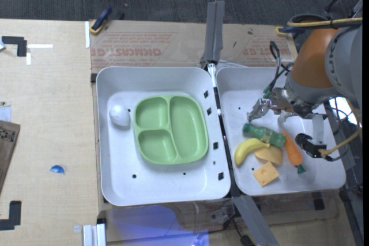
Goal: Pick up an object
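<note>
five food pieces sit bunched in the right bin (253, 184), and from my remote seat the one that matters is the green cucumber-like piece (265, 135), since it lies nearest the gripper (260, 110). i judge it the likeliest pick. it sits just below the fingertips in the camera view, slightly toward the arm's side, and apart from them as far as i can see. its long axis runs roughly left to right with a slight downward tilt toward the arm, so it lies crosswise under the tool.

the gripper's two fingers look spread, with nothing between them, so i read it as open and empty. it hangs over bare bin floor near the dividing wall.

further from the tool, on the cucumber's far side, lies the banana (249, 149), curved and touching or nearly touching the green piece. beside it toward the arm sit a potato-like tan piece (270, 155) and an orange cheese wedge (266, 173) beyond that. the carrot (293, 151) lies toward the arm side, its length running away from the tool.

my judgement: the coming move is a short drop toward the cucumber, and the fingers would need to straddle its narrow width. the banana pressing close could crowd one finger.
</note>
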{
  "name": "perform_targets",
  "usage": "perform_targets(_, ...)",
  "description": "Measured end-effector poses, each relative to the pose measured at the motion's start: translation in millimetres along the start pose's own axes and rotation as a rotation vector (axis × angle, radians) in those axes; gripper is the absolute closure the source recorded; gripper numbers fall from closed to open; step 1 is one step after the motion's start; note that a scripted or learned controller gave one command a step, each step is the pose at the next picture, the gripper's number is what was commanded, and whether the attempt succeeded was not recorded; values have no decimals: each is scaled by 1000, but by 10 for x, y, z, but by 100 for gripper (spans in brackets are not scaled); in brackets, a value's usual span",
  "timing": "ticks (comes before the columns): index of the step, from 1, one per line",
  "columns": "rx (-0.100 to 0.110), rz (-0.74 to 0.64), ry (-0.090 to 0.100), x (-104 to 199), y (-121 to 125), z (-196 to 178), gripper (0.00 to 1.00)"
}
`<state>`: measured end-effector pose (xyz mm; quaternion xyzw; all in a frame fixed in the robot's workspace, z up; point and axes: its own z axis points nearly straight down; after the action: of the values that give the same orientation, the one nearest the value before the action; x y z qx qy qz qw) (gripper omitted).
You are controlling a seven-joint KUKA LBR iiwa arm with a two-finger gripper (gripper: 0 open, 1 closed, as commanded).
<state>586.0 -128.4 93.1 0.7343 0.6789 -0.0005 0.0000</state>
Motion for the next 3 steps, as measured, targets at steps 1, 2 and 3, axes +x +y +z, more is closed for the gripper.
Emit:
perform_targets(1,1,-110,1,24,-426,19,0)
perform_targets(2,0,-319,0,345,-1111,-978,0)
perform_targets(3,2,-306,1,214,-1076,-804,0)
